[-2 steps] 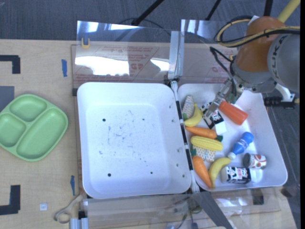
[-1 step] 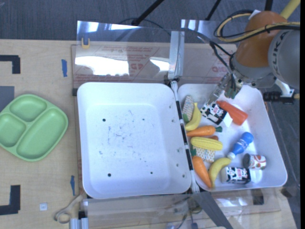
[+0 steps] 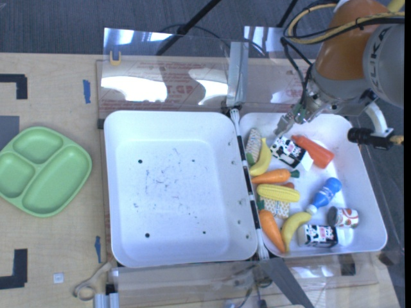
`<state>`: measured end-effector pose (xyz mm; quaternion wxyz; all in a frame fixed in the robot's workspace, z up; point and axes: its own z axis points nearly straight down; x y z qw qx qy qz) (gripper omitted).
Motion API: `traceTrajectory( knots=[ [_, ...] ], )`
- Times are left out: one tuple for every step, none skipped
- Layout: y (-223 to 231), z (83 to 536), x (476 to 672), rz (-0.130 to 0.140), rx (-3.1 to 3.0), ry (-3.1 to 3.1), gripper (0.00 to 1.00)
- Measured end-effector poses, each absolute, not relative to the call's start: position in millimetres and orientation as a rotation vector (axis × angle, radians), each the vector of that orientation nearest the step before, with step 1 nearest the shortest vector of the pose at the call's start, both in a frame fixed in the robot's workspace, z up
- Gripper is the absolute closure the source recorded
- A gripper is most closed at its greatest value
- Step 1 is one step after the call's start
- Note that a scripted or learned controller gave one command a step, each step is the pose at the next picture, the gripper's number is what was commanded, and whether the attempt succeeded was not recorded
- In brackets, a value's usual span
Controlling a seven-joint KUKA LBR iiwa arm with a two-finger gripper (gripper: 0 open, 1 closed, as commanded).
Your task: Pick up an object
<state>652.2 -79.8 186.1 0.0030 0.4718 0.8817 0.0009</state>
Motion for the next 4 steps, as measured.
traceTrajectory(
  knots=[
    [-40.6,185.2,648.1,0.002,2.101,2.333,1.00],
    [-10.2,228.4,594.6,-0.002,2.372,2.064,1.00],
    [20.7,221.7,603.9,-0.001,2.670,1.655,1.00],
    [-7.1,183.9,583.2,-0.004,2.691,1.626,1.00]
  ],
)
